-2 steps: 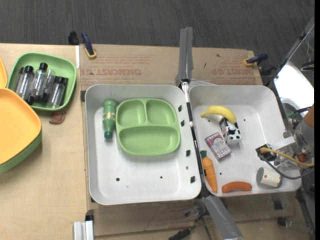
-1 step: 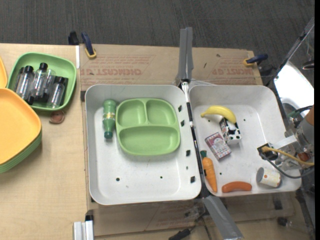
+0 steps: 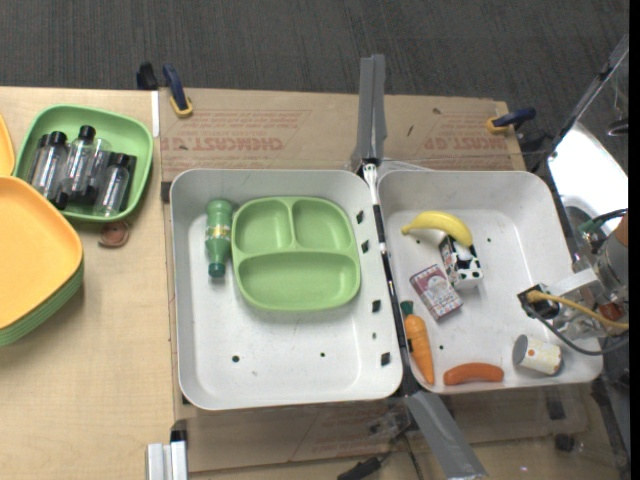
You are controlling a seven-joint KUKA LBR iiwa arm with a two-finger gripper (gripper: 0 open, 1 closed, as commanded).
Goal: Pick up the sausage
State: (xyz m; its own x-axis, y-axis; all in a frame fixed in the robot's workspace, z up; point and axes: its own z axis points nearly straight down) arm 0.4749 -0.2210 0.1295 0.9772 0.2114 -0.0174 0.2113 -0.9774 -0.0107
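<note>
The sausage (image 3: 473,373) lies in the right bin (image 3: 500,193), near its 6 o'clock rim, with a carrot (image 3: 419,343) just at its 9 o'clock. The gripper (image 3: 598,303) sits at the bin's 3 o'clock edge, apart from the sausage; whether it is parted or closed cannot be told.

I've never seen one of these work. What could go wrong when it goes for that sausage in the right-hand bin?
1. The sausage lies close to the front wall of the right bin, so a grasp there may strike the wall or find little room.
2. The carrot lies just beside it and looks similar in colour and shape, so it might get nudged or grabbed instead.
</note>
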